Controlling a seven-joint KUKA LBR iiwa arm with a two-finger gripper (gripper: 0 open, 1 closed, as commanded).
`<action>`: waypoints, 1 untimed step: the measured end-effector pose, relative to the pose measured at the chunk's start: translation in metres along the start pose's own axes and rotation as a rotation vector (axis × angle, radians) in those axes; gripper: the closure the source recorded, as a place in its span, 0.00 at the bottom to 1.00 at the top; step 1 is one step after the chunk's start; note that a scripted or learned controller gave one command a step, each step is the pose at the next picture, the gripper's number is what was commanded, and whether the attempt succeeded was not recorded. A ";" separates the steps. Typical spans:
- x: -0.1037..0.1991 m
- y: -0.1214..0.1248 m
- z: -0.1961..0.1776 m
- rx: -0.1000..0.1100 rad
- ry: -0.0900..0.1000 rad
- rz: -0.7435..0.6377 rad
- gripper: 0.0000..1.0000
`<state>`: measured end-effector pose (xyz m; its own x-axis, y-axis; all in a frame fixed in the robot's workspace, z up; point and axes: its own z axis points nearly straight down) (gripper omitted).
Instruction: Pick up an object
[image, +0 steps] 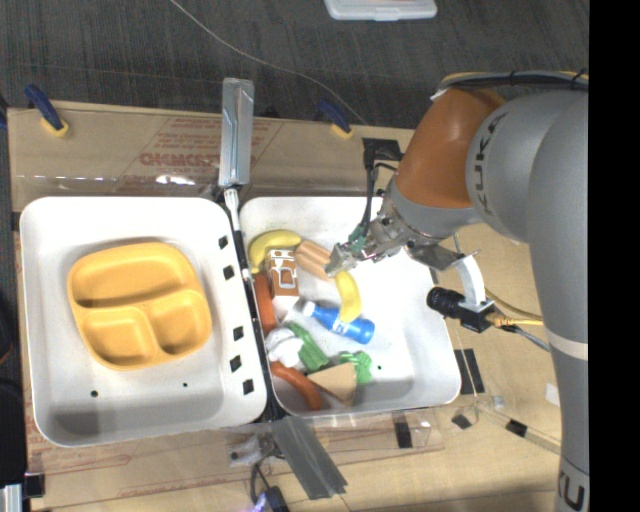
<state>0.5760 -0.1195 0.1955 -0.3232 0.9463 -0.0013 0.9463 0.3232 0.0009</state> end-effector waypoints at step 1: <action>0.035 -0.031 -0.018 0.008 0.005 0.254 1.00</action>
<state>0.5356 -0.0965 0.2137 -0.0754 0.9972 0.0027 0.9971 0.0754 -0.0073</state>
